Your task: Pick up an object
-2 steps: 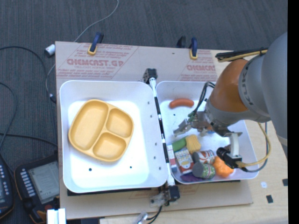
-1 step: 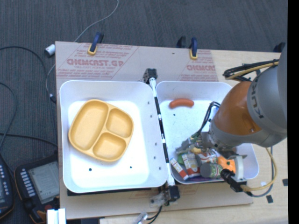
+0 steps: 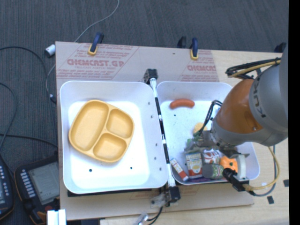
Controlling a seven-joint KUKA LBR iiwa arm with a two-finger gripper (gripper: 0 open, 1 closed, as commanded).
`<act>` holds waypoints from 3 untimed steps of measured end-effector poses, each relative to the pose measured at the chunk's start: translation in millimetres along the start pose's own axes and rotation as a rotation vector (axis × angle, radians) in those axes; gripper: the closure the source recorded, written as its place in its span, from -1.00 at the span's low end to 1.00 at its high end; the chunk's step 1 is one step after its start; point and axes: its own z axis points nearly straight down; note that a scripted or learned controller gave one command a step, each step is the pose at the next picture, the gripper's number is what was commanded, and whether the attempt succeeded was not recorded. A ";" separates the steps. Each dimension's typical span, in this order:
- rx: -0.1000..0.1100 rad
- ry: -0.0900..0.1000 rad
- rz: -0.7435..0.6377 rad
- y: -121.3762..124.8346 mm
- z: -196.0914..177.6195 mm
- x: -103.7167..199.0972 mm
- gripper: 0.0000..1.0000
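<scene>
While my hand (image 3: 202,143) hovers low over clutter in right bin (image 3: 178,125), finger state: cannot tell. Small carton (image 3: 193,163) sits just below hand: light, stiff, slick faces; grip across narrow sides. Sausage (image 3: 182,103) lies apart, beyond hand.

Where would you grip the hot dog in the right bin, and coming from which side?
Across the middle of the hot dog, from straight above. It lies flat and alone near the far wall of the right bin, long axis left to right, so fingers closing across its narrow width should fit.
</scene>
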 end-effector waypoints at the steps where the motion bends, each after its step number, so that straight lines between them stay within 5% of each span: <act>1: 0.001 0.000 0.000 -0.4 0.7 0.2 -1.00; 2: 0.003 0.001 -0.001 0.5 -7.5 0.7 1.00; 3: 0.003 0.001 -0.002 0.5 -7.5 0.8 -1.00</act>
